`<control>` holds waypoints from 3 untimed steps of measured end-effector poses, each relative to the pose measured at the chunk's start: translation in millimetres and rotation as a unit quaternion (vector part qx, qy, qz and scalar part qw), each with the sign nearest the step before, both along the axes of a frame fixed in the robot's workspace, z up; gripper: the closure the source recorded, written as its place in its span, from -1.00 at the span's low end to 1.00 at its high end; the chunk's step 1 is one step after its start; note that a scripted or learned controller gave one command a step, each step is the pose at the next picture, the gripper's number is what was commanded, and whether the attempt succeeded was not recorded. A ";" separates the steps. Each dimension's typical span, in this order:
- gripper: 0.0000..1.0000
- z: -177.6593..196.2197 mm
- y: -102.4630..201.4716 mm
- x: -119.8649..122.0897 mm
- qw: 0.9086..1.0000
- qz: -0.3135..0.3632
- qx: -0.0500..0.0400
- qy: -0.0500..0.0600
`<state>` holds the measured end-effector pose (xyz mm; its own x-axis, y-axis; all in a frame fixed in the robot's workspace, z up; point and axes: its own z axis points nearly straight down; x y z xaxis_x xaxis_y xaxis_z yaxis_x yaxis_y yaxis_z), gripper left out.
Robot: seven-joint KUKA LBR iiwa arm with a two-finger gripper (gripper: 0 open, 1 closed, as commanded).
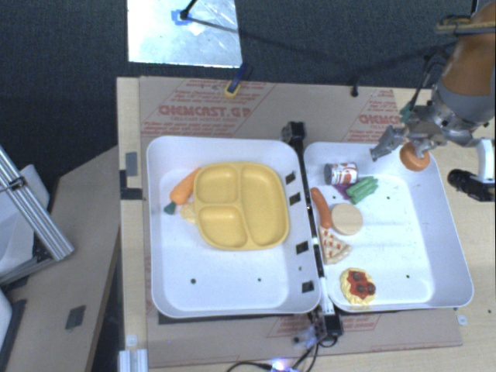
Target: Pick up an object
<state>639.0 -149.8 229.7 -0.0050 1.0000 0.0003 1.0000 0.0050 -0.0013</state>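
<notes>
The arm reaches in over the far right corner of the right bin [453,208], and the gripper [412,147] hangs above that bin's far edge. A small orange round piece [416,158] sits right at its tip, but whether the jaws are closed on it or merely in front of it cannot be told from this angle.

If the orange piece is in fact held, the grip looks marginal: it sits at the very tip, so a quick lift or swing could shake it loose and drop it outside the bin. If it is not held, the arm may rise with nothing. The bin's far wall is close under the tool, and a descent here risks striking it.

The orange piece is small, smooth and rounded, with a paler underside, like a toy fruit or lid.

The other pickable things lie along the right bin's left side: a small can [340,173] near the far edge, a green pod [361,187] just beside it, a carrot [319,206], a tan disc [346,218], a pizza slice [333,248] and a spaghetti plate [357,285] near the front left corner. In the left bin [167,285] a yellow divided tray [235,205] lies with a second carrot [184,187] against its left rim.
</notes>
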 end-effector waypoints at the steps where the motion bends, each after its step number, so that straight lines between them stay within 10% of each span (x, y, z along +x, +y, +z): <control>1: -1.00 -44.9 2.5 6.9 1.000 0.001 0.000 0.000; 3: -1.00 -126.6 7.2 2.2 1.000 -0.001 -0.002 -0.006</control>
<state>641.2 -142.6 103.1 -0.0033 1.0000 -0.0029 0.9999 0.0033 0.0099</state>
